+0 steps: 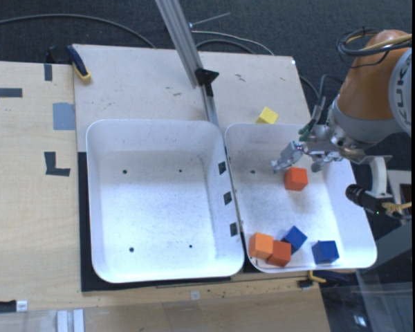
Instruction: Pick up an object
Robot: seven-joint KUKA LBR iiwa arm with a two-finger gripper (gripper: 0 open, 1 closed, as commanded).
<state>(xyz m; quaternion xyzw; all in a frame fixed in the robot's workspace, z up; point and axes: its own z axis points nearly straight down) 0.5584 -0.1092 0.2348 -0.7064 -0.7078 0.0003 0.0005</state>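
Here, jaws (299,159) hover just above orange cube (296,179), right bin (346,206).

Pale wooden bench (28,206), dark carpet floor (277,12), black cables (69,21) trailing across.

Partial letters "KU" (cropped) on the arm (394,81)
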